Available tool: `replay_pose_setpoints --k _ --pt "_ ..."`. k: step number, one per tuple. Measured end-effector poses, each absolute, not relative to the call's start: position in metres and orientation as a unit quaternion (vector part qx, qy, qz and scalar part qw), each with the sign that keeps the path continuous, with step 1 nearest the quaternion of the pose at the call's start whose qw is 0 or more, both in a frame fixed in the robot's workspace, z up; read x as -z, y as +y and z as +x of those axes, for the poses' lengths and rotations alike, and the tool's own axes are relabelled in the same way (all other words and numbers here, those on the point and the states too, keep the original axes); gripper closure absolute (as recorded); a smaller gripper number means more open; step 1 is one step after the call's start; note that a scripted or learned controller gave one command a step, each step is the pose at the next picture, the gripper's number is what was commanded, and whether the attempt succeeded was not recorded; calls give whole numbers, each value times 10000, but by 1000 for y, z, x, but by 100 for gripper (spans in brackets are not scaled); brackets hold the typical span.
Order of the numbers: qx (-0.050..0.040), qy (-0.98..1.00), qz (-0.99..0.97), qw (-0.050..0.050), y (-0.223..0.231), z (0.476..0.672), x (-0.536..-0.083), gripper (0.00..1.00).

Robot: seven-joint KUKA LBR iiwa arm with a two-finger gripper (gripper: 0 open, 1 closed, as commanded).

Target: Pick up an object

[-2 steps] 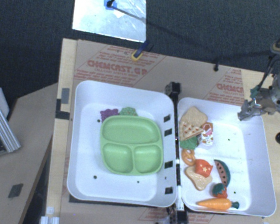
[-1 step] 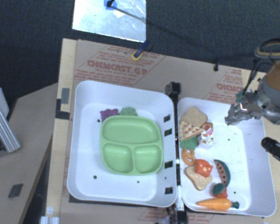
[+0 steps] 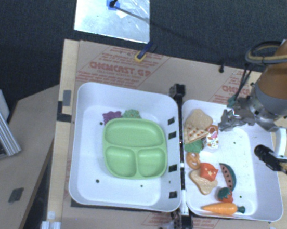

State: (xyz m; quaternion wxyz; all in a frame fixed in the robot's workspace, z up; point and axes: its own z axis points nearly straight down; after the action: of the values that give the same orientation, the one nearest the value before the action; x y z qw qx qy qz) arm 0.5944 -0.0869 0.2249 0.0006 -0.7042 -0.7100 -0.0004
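From my seat, the nearest pick is a small white carton with a red patch, upright near the back of the right bin, touching a ridged waffle-patterned sandwich. My pincer hangs just above it; I cannot tell how its jaws stand. Glossy toy foods lie nearer: pretzel, watermelon slice, carrot. The left bin carries a smooth green divided tray.
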Motion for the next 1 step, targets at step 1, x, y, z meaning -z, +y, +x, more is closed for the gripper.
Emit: replay_pose_setpoints --k 1 --pt "11 -7108 -7034 10 -29 580 -234 100"
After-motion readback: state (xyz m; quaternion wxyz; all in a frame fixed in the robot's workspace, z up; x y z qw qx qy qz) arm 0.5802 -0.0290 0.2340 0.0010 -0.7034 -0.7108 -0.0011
